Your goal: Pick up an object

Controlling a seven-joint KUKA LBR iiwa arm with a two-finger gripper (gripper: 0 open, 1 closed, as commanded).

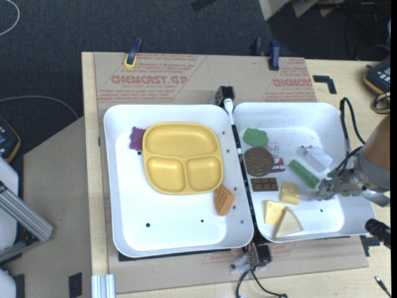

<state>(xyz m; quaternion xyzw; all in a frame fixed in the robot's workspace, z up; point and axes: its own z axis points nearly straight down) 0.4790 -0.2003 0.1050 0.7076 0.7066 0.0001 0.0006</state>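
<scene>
Objects for picking were spread over both bins. In the left bin (124,228) a yellow divided tray (183,157) was seen near the middle, with a purple piece (136,138) touching its left edge and a small orange-brown wafer (224,200) just beside its lower right corner. In the right bin (329,222) a green leaf-like piece (255,136), a brown round cookie (258,161), a dark chocolate bar (265,184), a yellow cheese wedge (274,212), a small yellow cube (289,193) and a green cylinder (303,172) were clustered towards the left and centre. All were judged light, rigid toy foods, probably smooth plastic and somewhat slippery. The green cylinder, nearest the arm, was judged best taken across its narrow width at mid-length. The gripper (327,190) was held low just right of that cylinder; whether its jaws were wide or narrow could not be told, and nothing was seen between them.
</scene>
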